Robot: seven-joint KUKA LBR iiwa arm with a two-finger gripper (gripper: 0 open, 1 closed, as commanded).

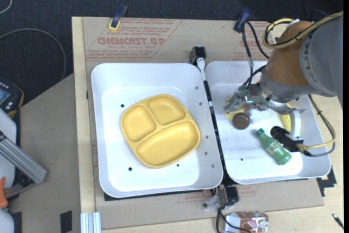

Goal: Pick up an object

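My gripper (pixel 240 108) reaches into the right bin (pixel 256 163) from the right, low over its left-centre area. A small brown round object (pixel 241 120) sits right under and just below the fingertips, touching or nearly touching them. A green bottle (pixel 274 147) with a black cap lies tilted in the right half of the same bin. A yellow item (pixel 287 122) pokes out from beneath the arm's wrist. The left bin (pixel 109 82) holds a yellow divided plate (pixel 160 129).
The grey arm with its orange band (pixel 286 60) covers the upper right of the right bin. Cables run along the bin's right side. Clamps sit at the bench's back edge, and a black bracket joins the bins at the top.
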